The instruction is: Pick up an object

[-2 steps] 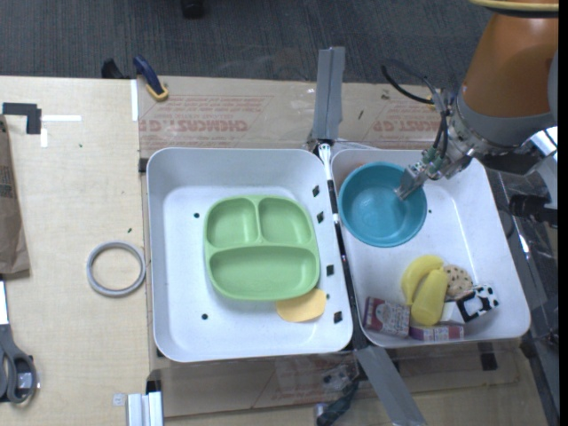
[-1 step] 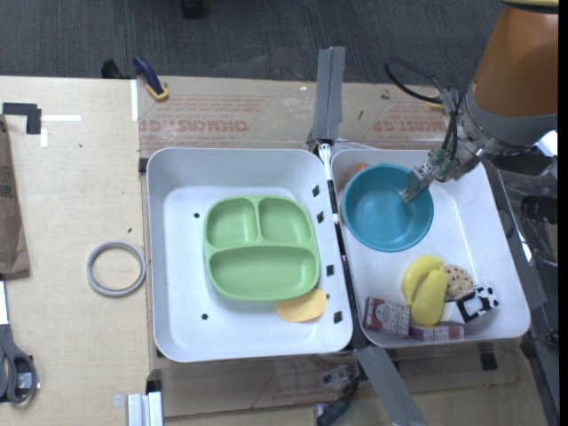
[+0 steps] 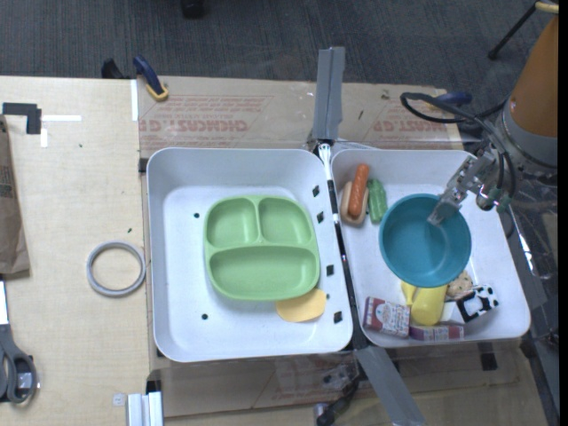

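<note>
No object is lifted yet, as far as can be judged. The claw [image 3: 441, 209] is seen at the right of the frame, lowered over the rim of the blue bowl [image 3: 424, 242], which sits in the right bin [image 3: 510, 331]. Whether the claw is released or clenched cannot be told; the tip is too small and blurred, and nothing is clearly seen between it. So the approach is judged as done or nearly done, and the grasp + lift are still left.

The bowl is taken as the probable target, since the claw is just above its upper-right rim. The bowl is round, so no real long axis is given; its mouth is turned up toward the camera, and it stands upright, approx. in the middle of the right bin.

Other things near it: a hot dog toy [image 3: 356, 193] w/ a green pod [image 3: 377, 200] beside it, both at the upper left of the bowl, their long axes running nearly top-to-bottom in the frame. A yellow cup [image 3: 427, 304] is touching the bowl's lower edge, and a small carton [image 3: 387, 316] is laid at the lower left of that bin.

In the left bin [image 3: 169, 238] a green divided plate [image 3: 262, 247] is laid flat, w/ a yellow piece [image 3: 302, 307] at its lower right edge. A grey ring [image 3: 115, 267] rests on the desk [image 3: 71, 193], at the left of the frame.
</note>
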You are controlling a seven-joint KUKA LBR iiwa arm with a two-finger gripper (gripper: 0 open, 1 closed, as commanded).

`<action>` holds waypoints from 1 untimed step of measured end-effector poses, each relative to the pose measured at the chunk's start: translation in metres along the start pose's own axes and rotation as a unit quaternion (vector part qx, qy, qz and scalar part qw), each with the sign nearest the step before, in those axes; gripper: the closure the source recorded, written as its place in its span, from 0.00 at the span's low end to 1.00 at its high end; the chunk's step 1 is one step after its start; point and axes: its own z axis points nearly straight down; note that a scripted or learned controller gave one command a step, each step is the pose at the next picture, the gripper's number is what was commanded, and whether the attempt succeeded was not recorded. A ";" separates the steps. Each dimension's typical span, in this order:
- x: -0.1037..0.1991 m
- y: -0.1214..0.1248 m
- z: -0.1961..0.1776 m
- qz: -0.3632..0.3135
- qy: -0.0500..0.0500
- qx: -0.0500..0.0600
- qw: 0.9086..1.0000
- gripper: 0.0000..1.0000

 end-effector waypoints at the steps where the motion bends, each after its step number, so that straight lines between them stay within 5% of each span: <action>1: 0.032 -0.008 -0.016 -0.248 -0.001 -0.001 0.969 1.00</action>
